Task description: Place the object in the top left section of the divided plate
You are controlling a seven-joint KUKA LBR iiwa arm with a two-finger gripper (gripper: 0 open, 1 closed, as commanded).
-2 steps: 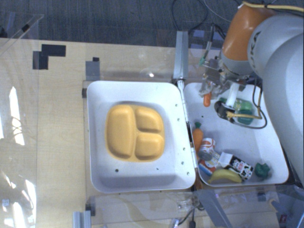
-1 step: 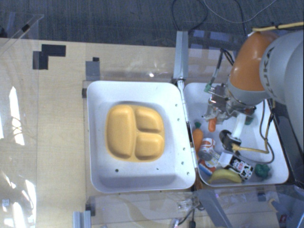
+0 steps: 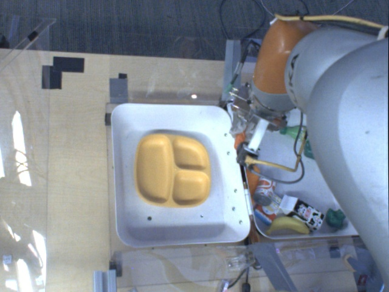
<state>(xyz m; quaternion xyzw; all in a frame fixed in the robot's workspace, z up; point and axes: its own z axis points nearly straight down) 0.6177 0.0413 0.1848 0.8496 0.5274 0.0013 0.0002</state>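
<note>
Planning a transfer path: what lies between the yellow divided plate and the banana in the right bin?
In the camera view: the left bin's bare white floor, then the raised rims where the two bins meet.

Divided plate (image 3: 173, 169): smooth, matt yellow plastic is being shown.
Left bin (image 3: 182, 231): smooth white plastic is being seen, faintly shiny at the rim.
Bench (image 3: 173, 81): a pale, wood-like matt top is being shown.
Clear sheet (image 3: 24, 157): bright reflections are being thrown back from a glossy surface.
Arm shell (image 3: 346, 114): smooth grey casing is being lit to a satin finish.
Orange band (image 3: 273, 59): a smooth, slightly glossy skin is being shown.
Floor (image 3: 152, 11): a dark, ribbed, matt covering is being seen.
Banana (image 3: 289, 225): smooth, dull yellow peel is being shown.
</note>
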